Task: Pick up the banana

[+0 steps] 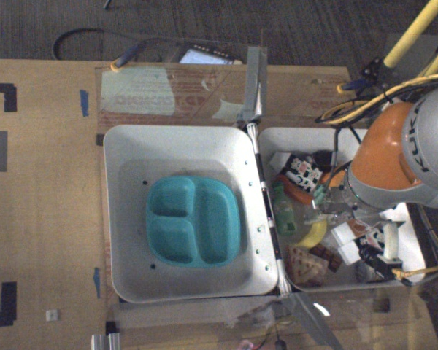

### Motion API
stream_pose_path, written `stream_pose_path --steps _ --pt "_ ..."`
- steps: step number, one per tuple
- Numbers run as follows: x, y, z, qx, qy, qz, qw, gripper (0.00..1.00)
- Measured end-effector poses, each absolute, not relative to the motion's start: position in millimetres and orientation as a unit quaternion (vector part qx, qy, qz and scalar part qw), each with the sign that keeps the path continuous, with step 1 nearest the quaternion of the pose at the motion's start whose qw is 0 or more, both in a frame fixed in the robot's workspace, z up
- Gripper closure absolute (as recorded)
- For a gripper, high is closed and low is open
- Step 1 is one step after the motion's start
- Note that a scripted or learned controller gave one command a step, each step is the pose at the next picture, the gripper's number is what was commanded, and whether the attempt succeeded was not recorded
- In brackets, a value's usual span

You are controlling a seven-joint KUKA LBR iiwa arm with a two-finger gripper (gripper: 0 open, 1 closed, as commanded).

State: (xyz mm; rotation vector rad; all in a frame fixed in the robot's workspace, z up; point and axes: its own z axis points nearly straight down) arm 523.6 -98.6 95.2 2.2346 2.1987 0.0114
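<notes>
Nearest the camera, along the lower edge of the right bin [416, 279], lies a heap of small things: a brown waffle-patterned piece [304, 265], a dark chocolate-looking block beside it, and some white packets [348, 240]. Just above that heap sits the banana [314, 234], a short yellow curve whose long axis runs on a slant from lower left to upper right, with a pale green bottle [284, 214] just to its left against the bin's divider. The gripper [328, 204] hangs right over the banana's upper end, slightly up and to the right of its middle; from this angle I cannot tell whether the fingers are spread or closed, and nothing yellow shows between them, so I would not call it held. My guess is that the coming move needs a small shift down-left along that slanted axis before closing. Farther back in the same bin lies a red and black-and-white package [301, 175]. In the left bin [124, 152] a teal divided tray [193, 221] sits alone, well apart from the arm [394, 155]. Beyond both, a clear sheet rests on the brown surface [44, 195].
</notes>
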Motion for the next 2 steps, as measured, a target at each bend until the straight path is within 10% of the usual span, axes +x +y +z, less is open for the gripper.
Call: stream_pose_path --steps 1,2 --pt "561.6 -12.8 182.4 0.774 0.633 -0.0016 -0.001 1.00" --pt "563.4 -61.5 185.2 0.824 0.566 -0.0020 -0.001 1.00"
